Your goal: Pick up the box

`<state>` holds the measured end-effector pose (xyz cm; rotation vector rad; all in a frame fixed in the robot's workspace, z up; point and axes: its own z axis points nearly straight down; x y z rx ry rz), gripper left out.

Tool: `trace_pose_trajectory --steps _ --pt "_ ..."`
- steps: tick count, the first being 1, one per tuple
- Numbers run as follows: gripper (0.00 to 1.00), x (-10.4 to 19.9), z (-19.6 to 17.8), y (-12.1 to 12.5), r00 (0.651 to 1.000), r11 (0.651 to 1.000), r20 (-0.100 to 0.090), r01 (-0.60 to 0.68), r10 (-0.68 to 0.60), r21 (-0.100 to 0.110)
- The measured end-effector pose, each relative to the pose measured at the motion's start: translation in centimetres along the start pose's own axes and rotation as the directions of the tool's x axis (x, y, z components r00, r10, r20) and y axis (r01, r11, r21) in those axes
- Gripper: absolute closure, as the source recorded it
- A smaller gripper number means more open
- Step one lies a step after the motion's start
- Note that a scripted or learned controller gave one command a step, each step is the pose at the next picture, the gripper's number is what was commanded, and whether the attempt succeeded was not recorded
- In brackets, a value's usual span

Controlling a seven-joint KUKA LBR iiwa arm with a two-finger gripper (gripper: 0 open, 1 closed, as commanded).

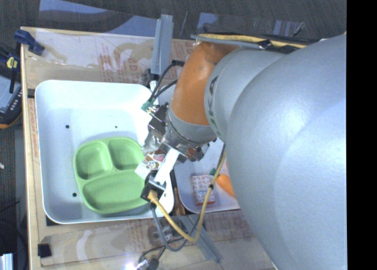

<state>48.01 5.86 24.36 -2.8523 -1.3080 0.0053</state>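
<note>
On your left, the left bin point(88, 115) held a green plate point(109, 174) with three compartments. It lay flat toward the bin's near right corner, and all three compartments looked bare.

Moving right, you found the claw point(156, 155) under the wrist, over the seam where the two bins met and just past the plate's right edge. The wrist body covered it from above, so you could not tell whether it was wide or narrow, nor whether anything sat in it. A small patch of red and white showed there, too blurred to name.

Further right, a strip of the right bin point(184, 199) showed below the arm. The box point(202, 187), pale with red print, lay flat in that bin near its front edge, just beside the claw but apart from it. An orange thing point(224, 185) lay right beside the box, partly under the arm; you could not make out whether they touched.

The grey arm point(283, 145) took up your right side, its orange band point(191, 92) above the wrist.
</note>
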Motion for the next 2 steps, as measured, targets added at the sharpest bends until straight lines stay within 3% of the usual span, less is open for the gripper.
trace_pose_trajectory --steps 1,2 --pt "1.0 -6.6 2.9 5.2 0.997 0.997 0.0 0.073 -0.073 0.002" --pt "1.0 1.3 -9.0 2.9 0.988 0.988 -0.001 -0.154 0.154 -0.001"
